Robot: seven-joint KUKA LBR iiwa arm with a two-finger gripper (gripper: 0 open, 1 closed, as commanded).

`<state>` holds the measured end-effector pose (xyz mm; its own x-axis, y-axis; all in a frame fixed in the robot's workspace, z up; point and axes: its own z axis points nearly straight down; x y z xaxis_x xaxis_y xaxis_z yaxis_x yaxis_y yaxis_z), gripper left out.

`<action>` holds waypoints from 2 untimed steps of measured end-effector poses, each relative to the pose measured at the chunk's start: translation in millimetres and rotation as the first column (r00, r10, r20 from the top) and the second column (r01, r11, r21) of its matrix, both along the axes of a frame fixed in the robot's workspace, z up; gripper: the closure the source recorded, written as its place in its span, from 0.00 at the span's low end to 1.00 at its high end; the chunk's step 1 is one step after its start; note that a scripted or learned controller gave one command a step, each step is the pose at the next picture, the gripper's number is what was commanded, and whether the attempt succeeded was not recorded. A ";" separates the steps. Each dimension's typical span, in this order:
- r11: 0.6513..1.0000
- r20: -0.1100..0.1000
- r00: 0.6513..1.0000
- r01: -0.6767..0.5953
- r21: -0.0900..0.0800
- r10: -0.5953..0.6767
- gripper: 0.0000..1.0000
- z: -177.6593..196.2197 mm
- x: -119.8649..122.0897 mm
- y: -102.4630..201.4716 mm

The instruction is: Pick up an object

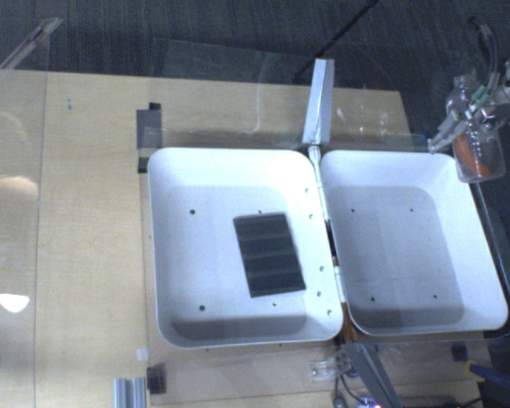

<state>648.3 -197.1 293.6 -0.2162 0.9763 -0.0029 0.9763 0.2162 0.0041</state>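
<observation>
At the near side, the wooden table [76, 253] carries two shallow white bins side by side. The left bin [174, 228] holds a dark ribbed rectangular pad [269, 254], lying flat near its middle, slightly skewed. The right bin [442, 185] sits touching it. Farther back at the right edge, the gripper [472, 147] hangs above the right bin's far corner, clamped on a clear cup-like object [478, 158] with orange inside.

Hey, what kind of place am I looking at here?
Probably a robotics lab bench: two white bins side by side on a wooden bench, a dark ridged pad in the left bin, and an end effector at right.
</observation>
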 end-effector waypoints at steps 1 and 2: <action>1.000 -0.004 1.000 0.011 0.002 -0.011 0.00 -151.7 -12.6 79.3; 0.999 -0.002 0.999 -0.051 0.001 0.051 0.00 -197.7 3.3 59.5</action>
<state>651.6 -137.6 95.8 -0.2652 0.9642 -0.0011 0.9642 0.2653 0.0025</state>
